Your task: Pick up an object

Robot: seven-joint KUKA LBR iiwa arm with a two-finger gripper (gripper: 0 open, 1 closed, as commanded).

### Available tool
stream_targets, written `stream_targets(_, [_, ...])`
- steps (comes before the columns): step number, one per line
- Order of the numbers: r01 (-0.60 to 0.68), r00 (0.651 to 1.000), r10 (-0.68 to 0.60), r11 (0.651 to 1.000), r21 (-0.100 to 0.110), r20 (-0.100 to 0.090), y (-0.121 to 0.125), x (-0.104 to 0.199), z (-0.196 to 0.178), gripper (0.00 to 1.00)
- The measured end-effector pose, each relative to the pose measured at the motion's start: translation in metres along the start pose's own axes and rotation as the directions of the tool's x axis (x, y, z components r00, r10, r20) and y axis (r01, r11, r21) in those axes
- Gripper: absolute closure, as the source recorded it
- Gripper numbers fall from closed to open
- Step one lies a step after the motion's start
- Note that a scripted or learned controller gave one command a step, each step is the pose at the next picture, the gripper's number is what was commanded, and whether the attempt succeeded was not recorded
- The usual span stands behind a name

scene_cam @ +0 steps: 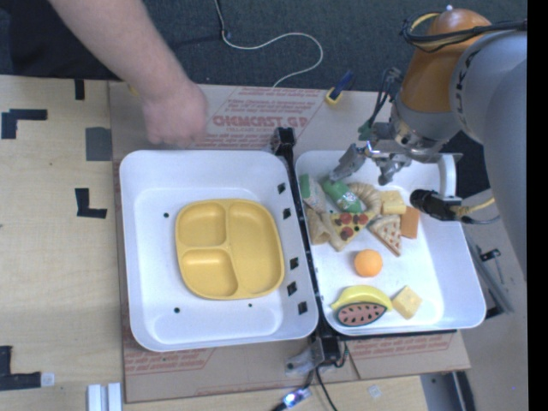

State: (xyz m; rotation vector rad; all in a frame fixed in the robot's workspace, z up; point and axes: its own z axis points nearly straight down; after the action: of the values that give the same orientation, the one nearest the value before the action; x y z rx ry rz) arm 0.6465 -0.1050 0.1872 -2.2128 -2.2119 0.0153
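- Red lettering on the cardboard (257,120) under the 2 bins reads partly "CHEMCAST"
- The gripper (366,165) hovers over the right bin (445,302), above the toy food pile (355,212); fingers parted, holding nothing

The gripper (366,163) hangs over the top of the right bin (458,255), its fingers spread above the pile of toy food (355,212). Nearer the front lie an orange ball (368,264), a watermelon slice (361,307) and a yellow block (407,301). The left bin (145,229) holds a yellow divided plate (229,248). A person's arm (128,50) reaches in at top left.
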Motion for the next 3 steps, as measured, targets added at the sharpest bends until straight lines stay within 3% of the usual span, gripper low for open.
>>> stream_targets(1, [0.002,1.000,-0.002,1.000,-0.014,0.002,0.003,0.000,-0.009,0.00])
stream_targets(2, [0.002,1.000,-0.002,1.000,-0.010,0.003,-0.002,0.009,0.043,0.00])
stream_targets(3, [-0.002,1.000,0.003,1.000,-0.026,0.014,0.001,0.003,0.090,0.00])
